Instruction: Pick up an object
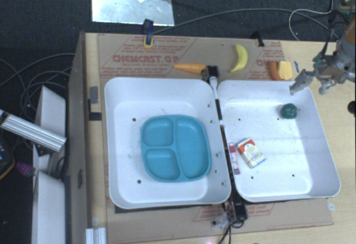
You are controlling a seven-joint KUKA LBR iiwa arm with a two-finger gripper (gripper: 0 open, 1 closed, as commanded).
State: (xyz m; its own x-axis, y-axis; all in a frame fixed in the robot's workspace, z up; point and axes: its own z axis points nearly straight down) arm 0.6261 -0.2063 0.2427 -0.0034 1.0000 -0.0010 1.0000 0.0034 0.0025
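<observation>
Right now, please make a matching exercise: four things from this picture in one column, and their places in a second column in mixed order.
Things:
1. blue divided plate
2. green ball
3. banana
4. small red box

Places:
A. on the cardboard behind the bins
B. middle of the right bin
C. in the left bin
D. right bin, far end

Pairs: 1-C, 2-D, 3-A, 4-B
</observation>
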